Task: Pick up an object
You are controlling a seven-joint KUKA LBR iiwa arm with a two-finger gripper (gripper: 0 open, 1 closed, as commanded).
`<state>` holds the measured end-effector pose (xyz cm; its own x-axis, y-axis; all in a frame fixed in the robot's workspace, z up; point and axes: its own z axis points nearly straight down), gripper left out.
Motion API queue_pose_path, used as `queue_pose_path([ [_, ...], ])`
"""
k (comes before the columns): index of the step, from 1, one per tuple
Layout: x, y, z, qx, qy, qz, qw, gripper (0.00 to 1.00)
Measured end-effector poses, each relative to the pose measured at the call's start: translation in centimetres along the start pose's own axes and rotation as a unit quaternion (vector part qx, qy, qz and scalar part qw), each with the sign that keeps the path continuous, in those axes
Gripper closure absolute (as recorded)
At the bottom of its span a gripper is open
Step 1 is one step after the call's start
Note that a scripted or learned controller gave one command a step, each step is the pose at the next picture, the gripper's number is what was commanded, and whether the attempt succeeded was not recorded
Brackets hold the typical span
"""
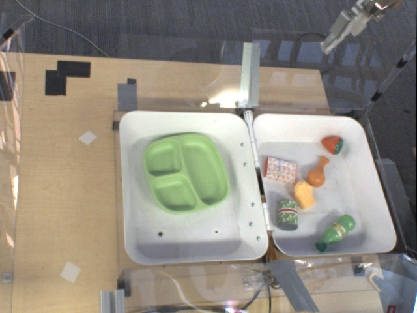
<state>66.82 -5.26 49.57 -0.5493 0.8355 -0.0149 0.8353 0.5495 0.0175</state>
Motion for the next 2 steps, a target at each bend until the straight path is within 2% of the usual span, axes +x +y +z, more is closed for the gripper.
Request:
queue_pose_path([
  [1, 0.2, 0.21, 0.79, 0.005, 0.004, -0.002, 1.0, 0.0],
  [2, 0.2, 0.21, 0.79, 0.005, 0.004, -0.002, 1.0, 0.0],
])
